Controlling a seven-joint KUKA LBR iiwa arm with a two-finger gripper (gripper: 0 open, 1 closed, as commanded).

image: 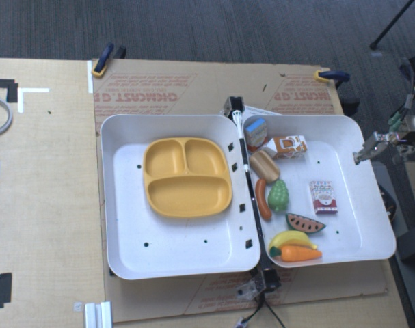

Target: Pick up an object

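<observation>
One yellow plate (188, 177), eight toy foods (279, 195) alongside; the tool's (361, 157) state is unreadable.

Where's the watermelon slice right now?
The watermelon slice lies in the right bin, toward its near edge, just above the banana and carrot.

Bench (43, 203) with cardboard (214, 87)
Two white bins lie on it: left bin (118, 238), right bin (364, 217), touching.
</observation>
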